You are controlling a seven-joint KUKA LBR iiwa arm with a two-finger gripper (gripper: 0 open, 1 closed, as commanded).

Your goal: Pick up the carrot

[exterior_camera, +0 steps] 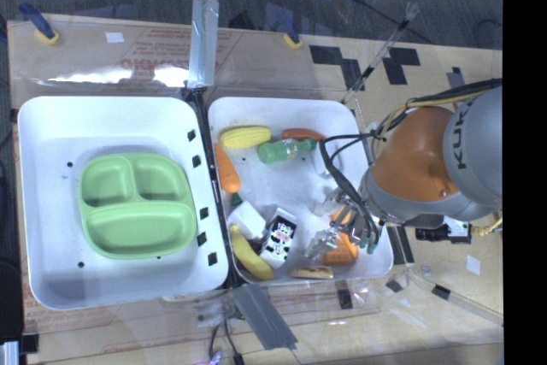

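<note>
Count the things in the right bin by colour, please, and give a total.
Yellow: 2, corn, banana
Orange: 2, carrot, orange piece at the gripper
Green: 1, bottle
Red-brown: 1, sausage
White: 1, block
Black-and-white: 1, carton
Tan: 1, bread
Total: 9

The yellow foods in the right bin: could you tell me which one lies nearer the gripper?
The banana, at the bin's near left corner beside the black-and-white carton. The gripper works low in the bin, while the corn lies up by the far wall.
</note>
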